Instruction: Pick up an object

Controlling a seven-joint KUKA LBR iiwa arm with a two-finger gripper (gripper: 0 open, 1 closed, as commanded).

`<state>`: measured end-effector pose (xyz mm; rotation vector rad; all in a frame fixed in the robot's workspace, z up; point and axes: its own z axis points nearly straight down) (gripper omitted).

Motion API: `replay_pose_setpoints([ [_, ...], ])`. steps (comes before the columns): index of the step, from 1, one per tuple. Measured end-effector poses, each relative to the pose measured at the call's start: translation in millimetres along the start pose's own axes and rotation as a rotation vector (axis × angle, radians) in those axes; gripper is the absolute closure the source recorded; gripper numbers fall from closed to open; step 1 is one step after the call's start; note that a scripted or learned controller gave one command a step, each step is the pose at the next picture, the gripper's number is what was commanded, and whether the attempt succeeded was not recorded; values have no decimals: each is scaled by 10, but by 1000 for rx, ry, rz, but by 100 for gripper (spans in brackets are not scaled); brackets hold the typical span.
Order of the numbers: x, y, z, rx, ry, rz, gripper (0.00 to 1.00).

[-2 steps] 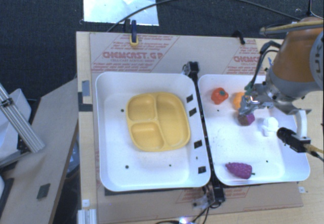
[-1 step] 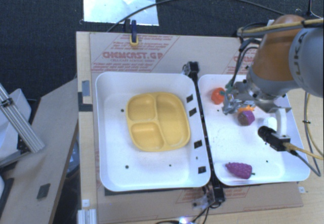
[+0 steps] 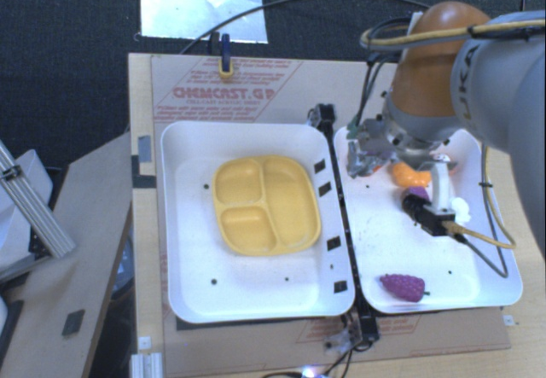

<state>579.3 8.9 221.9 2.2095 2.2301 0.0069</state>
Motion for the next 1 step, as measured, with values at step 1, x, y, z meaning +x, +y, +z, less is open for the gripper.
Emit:
replay_pose_setpoints([
  [1,568,126,-109,1,1,-1,100],
])
